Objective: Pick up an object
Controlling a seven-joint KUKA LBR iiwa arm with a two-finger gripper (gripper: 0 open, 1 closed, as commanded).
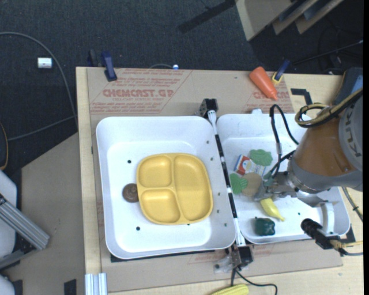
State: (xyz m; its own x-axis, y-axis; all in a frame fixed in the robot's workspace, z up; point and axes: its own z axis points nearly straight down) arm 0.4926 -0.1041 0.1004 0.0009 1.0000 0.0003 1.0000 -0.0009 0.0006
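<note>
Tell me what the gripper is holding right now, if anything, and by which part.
Cannot be told. The gripper is down in the right bin, just above the yellow banana-shaped toy, with nothing visibly held.

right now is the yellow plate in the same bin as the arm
No, the yellow plate lies in the left bin; the arm reaches into the right bin.

A brown board bench (144,92) printed with red lettering stands on dark speckled carpet (40,34). A grey cable (34,52) curls across the floor, far left of the arm's reach. Pale wooden furniture (288,17) sits behind.
</note>
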